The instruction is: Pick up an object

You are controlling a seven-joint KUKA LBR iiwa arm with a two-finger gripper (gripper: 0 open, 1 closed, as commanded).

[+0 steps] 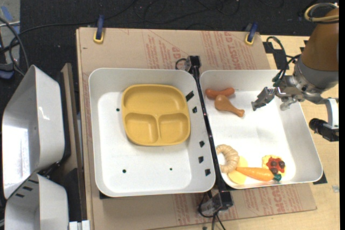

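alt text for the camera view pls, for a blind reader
A grey robot arm's gripper hovers over the right white bin, near toy food: hot dog, drumstick, carrot. The left white bin holds a yellow divided plate.

Arm (322, 56) cut off at the right edge, pincer (265, 99) finger gap too small to read, yellow food piece (241, 169) partly hidden under the carrot (254, 173), spare white bins (29, 126) cropped at the left edge
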